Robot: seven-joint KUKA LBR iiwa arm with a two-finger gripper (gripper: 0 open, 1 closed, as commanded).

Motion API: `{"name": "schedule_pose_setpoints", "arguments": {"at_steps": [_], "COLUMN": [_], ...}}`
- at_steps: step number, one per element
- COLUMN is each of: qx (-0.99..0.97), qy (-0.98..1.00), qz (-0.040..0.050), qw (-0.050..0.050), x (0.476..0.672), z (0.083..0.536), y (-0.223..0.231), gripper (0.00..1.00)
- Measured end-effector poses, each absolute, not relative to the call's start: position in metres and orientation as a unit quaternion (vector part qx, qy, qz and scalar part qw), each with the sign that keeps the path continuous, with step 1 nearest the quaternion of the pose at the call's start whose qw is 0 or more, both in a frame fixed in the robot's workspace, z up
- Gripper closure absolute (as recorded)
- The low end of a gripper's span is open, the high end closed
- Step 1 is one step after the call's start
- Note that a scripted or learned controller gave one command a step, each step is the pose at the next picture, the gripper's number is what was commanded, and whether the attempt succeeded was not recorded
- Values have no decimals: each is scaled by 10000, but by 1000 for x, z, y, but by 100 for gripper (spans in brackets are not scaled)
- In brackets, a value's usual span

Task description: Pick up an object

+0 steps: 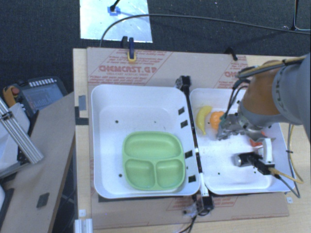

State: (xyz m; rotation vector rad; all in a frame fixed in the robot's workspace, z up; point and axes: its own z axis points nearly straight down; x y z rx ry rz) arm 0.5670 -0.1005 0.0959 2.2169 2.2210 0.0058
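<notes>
Curved yellow banana lying at far left of right bin, orange ball touching its side

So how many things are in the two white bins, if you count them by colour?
Green: 1, the divided plate
Yellow: 1, the banana
Orange: 1, the round fruit
Red: 1, a small piece, partly hidden
Total: 4
</notes>
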Motion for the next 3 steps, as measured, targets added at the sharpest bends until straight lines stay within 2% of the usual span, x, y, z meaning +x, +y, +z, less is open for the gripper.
{"name": "schedule_pose_setpoints", "arguments": {"at_steps": [2,3], "qx": [7054,7049], "qy": [7088,7093], "qz": [26,28], "qw": [35,36], "x": [561,565], "z": [212,272], "y": [-96,-88], "gripper": [100,100]}}
